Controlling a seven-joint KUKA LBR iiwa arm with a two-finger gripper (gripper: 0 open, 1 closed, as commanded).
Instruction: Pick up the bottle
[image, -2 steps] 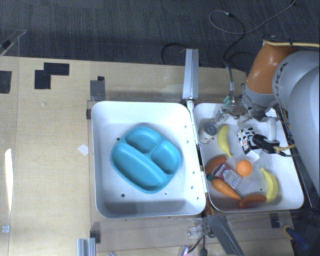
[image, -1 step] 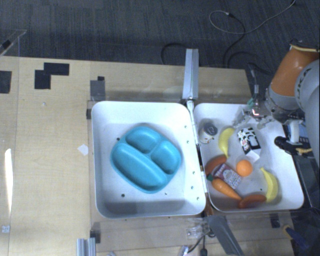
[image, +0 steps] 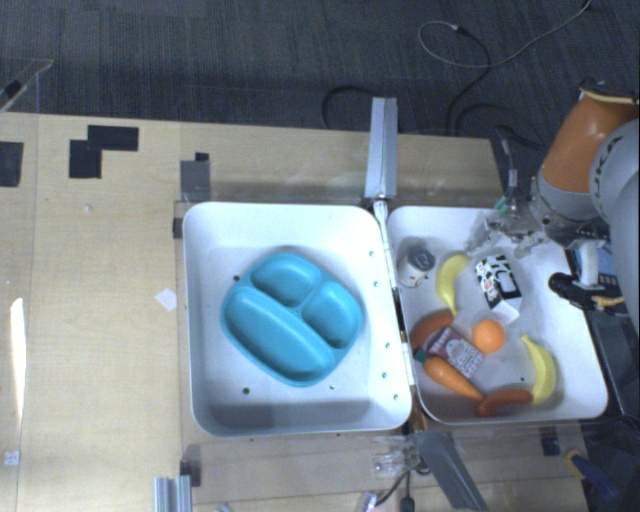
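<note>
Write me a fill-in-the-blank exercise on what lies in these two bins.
1. The blue divided plate lies in the ____ bin of the camera view.
2. The round orange lies between two yellow ____.
3. The carrot lies in the right bin near its ____ edge.
4. The plate has ____ compartments.

Missing words: left; bananas; front; three

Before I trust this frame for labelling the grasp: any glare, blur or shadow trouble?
Camera view: the gripper is soft and cluttered over the right bin; the bottle is small and indistinct; the left bin is shaded along its near wall; a bright glare streak marks the bench's left edge.
</note>
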